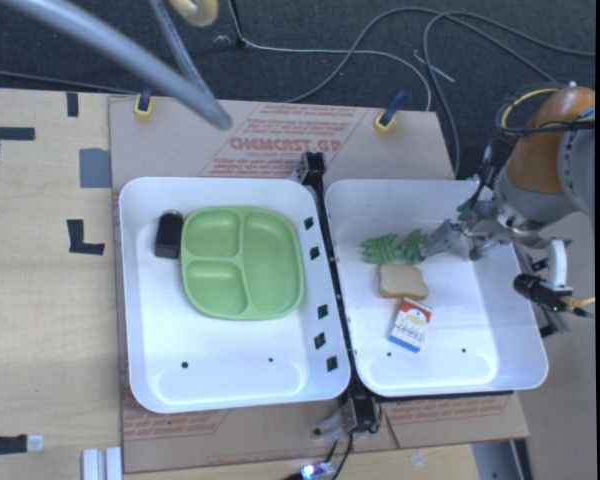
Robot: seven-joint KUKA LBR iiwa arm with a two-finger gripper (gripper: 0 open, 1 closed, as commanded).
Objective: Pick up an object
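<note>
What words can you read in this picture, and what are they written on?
"CHEMCAST GP" in large red letters, as far as it can be read, on the brown cardboard sheet behind the bins.
Smaller red lines above and below it on the same sheet: too blurred to read.
Red print along the sheet's front edge, below the bins: too blurred to read.
The small red, white and blue box in the right bin has printing: too small to read.
</note>
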